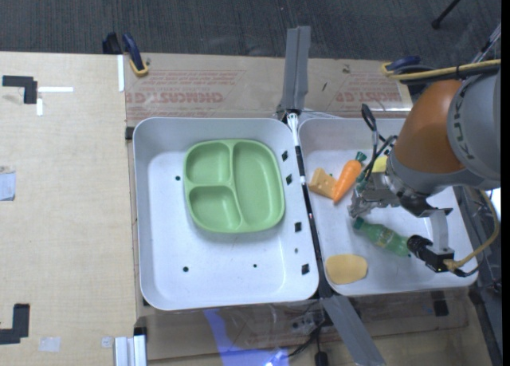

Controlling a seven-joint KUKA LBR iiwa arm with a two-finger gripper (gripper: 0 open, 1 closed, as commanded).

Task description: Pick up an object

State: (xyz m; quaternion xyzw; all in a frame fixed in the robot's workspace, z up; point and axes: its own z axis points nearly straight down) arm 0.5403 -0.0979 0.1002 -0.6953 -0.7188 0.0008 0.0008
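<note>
On the desk (64,221) we see two white bins side by side. The left bin (159,277) carries a green divided plate (234,186) near its middle. In the right bin (414,273) a carrot (347,179) lies beside a yellow wedge (321,183) toward the far left corner, a green bottle (382,237) lies near the middle, and a yellow round piece (347,268) sits by the near edge. The claw (365,202) hangs low between carrot and bottle; we cannot tell its state.
</note>
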